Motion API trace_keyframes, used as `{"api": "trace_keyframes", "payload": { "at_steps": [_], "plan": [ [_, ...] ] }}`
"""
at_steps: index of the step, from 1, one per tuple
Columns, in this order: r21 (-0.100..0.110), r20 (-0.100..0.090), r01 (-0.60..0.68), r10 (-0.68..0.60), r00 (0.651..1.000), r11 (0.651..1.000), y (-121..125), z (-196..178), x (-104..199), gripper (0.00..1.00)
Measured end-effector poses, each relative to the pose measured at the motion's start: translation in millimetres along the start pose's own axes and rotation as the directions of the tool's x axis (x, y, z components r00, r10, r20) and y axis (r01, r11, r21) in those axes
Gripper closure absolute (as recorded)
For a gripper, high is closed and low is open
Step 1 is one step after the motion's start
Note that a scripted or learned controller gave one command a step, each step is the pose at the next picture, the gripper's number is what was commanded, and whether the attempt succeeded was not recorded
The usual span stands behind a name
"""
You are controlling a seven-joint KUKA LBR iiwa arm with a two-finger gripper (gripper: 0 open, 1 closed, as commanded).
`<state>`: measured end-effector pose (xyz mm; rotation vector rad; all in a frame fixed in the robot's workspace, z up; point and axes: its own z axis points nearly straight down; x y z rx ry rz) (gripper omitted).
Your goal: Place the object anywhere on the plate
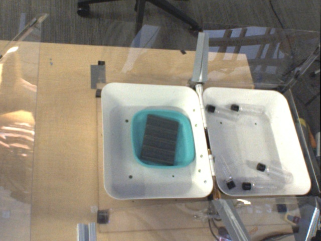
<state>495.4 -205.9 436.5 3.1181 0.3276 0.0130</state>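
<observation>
A dark grey ridged rectangular block (160, 139) lies flat on a teal square plate (186, 144) in the middle of the left white bin (116, 134). The block sits slightly tilted, well inside the plate's rim.
The right white bin (281, 134) holds several clear tubes with black caps, such as one near its back edge (234, 108) and one at its front right (273, 170). A metal post (200, 59) rises behind the seam between the bins. Clear panels surround the wooden bench.
</observation>
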Motion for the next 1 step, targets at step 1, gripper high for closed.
{"api": "trace_keyframes", "payload": {
  "at_steps": [1],
  "plan": [
    [0.000, 0.000, -0.003, 0.003, 1.000, 1.000, -1.5, 0.3, -6.4, 0.00]
  ]
}}
